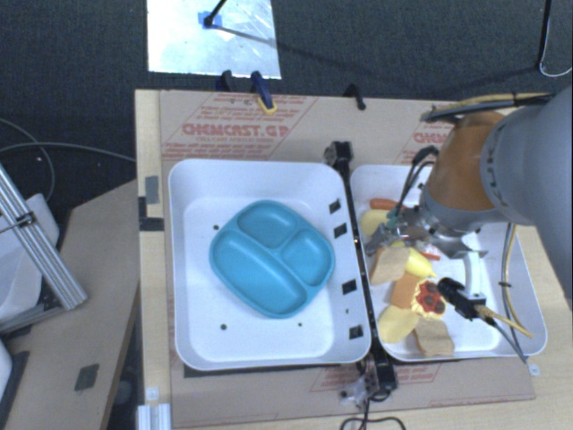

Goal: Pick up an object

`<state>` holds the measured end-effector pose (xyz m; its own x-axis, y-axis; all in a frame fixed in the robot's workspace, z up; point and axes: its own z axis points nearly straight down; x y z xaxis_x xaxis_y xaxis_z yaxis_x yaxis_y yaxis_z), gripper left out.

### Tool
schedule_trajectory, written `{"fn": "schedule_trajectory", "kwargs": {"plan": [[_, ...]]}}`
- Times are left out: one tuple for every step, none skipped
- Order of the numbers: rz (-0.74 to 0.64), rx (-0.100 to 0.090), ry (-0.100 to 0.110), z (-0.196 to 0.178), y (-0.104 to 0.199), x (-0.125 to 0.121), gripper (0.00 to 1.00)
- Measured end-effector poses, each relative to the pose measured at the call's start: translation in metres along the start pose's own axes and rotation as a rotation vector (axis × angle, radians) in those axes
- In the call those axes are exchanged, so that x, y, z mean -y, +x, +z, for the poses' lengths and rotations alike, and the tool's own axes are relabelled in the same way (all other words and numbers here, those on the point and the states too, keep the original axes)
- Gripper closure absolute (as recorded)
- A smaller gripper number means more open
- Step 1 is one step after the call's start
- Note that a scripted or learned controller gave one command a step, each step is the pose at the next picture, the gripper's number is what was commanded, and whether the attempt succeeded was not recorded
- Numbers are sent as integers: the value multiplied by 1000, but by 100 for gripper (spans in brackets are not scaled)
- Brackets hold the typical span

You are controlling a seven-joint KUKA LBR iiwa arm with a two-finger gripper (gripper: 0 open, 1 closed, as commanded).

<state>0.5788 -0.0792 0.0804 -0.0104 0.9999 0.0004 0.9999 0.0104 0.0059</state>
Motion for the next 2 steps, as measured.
{"fn": "schedule_trajectory", "kwargs": {"plan": [[7, 1, -1, -16, -4, -1, 100], [0, -2, 0, -109, 62, 26, 100]]}}
